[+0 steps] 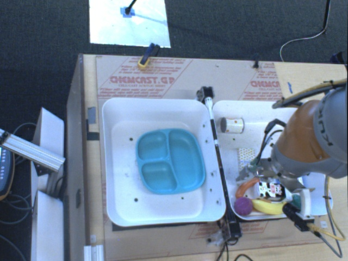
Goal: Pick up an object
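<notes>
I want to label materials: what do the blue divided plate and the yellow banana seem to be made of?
The blue divided plate looks like molded plastic: even color, smooth rounded compartment ridges, slight sheen. The yellow banana is probably a plastic toy, given its uniform bright yellow surface, but it is too small to be sure.

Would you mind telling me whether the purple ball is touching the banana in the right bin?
Touching. The camera view shows the purple ball pressed against the left end of the banana, with no bin floor visible between them.
</notes>
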Tool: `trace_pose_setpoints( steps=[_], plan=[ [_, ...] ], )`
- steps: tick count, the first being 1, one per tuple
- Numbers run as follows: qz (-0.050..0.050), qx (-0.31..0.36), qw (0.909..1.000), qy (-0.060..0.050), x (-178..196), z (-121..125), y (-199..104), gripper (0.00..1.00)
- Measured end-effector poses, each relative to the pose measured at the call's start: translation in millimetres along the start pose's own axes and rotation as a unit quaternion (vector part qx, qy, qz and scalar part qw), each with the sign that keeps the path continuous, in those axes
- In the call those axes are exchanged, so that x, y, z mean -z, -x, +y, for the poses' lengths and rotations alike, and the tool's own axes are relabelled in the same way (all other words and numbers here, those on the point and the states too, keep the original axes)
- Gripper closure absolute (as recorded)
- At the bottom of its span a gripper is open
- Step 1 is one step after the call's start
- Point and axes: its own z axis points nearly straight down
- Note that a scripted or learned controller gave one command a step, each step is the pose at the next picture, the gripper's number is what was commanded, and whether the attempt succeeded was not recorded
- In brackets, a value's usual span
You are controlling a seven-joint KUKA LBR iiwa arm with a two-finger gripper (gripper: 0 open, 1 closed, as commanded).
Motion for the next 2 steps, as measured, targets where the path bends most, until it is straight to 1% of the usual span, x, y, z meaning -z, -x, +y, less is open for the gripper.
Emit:
trace_pose_setpoints(
  steps=[1,2],
  plan=[
    [0.000,0.000,1.0000,0.000,0,5,4,0.00],
    [0.001,0.002,1.0000,0.001,11,6,4,1.00]
  ],
)
